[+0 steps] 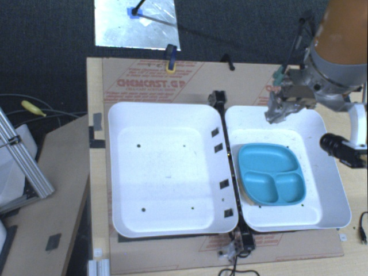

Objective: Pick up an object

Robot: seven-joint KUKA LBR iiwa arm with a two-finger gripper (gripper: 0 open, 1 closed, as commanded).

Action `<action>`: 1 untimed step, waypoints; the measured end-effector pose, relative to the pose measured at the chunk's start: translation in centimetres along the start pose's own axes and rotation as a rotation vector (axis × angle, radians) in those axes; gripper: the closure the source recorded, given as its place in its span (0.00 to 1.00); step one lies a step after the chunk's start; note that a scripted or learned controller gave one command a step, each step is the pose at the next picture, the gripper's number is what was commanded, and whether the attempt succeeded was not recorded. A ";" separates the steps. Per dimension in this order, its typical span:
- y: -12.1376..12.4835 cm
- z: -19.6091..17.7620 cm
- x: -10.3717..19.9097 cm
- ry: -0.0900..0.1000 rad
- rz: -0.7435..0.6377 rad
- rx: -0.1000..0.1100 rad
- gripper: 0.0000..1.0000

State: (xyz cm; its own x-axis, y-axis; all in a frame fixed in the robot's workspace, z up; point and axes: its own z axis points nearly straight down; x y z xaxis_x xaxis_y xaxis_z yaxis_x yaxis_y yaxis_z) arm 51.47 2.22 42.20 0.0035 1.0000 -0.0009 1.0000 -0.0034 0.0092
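Because it looks like moulded plastic, the blue tray (pixel 271 173) should be light and stiff, with a smooth, rather slippery surface (nothing here suggests it is fragile). Its raised outer rim and the ridges between its three compartments seem the best places to take hold, since the flat floors offer two fingers nothing to pinch; a thin edge could slip out if caught off centre.

Nearest the camera, that tray lies flat in the front half of the right bin (pixel 330 211), close to the divider between the bins and just short of the front wall. Beside it, the left bin (pixel 123 223) sits on the same bench (pixel 172 79).

Farther back, the hand (pixel 278 117) hangs over the rear edge of the right bin, pointing down, apart from the tray and behind it. Nothing shows between its tips, though whether they stand spread or closed I cannot tell from this slant. To reach the tray's far rim, I judge it would need to come forward and down.
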 end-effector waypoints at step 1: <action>3.8 6.8 -5.2 -0.001 0.000 0.010 1.00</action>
State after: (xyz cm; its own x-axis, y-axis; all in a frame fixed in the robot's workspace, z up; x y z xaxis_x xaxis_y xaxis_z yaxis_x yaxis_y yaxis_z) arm 55.33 -3.05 35.41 0.0036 1.0000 -0.0018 1.0000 -0.0036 -0.0009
